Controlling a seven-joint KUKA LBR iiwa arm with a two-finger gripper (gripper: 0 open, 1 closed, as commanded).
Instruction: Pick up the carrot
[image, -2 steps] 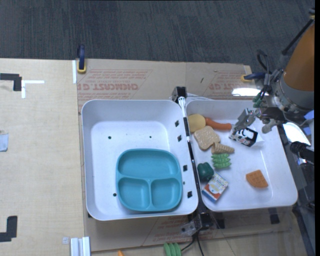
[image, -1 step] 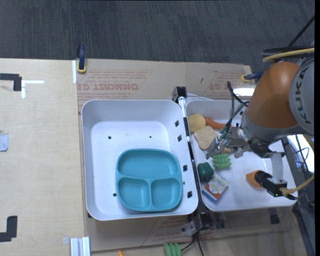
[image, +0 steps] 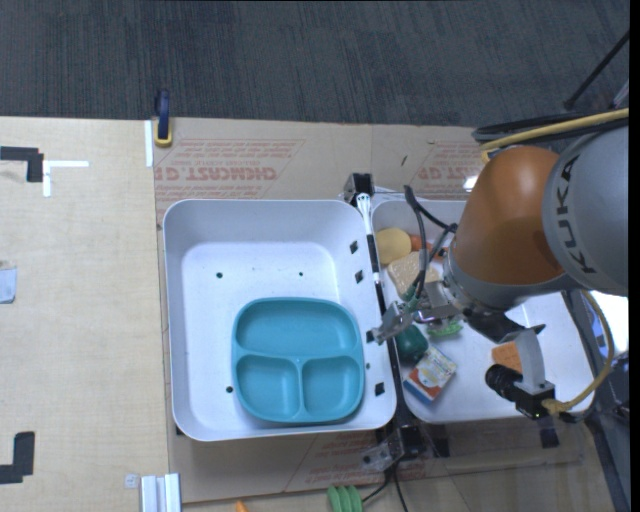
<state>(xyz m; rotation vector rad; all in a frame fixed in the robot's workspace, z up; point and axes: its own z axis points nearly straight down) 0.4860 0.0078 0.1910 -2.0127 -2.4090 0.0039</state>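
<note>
The carrot (image: 507, 354) appears as a small orange piece in the right bin (image: 470, 395), partly hidden by a black cable fitting on the arm. My gripper (image: 396, 320) is low over the left side of that bin, near the divider between the bins and well left of the carrot. It hangs just above a dark green round item (image: 410, 344). The arm's orange band and grey wrist cover much of the right bin.
The left bin (image: 200, 250) holds a teal divided plate (image: 298, 358). In the right bin lie a yellow item (image: 393, 242), a beige wedge (image: 405, 272) and a small white printed packet (image: 432, 375). Cables hang off the arm at the right.
</note>
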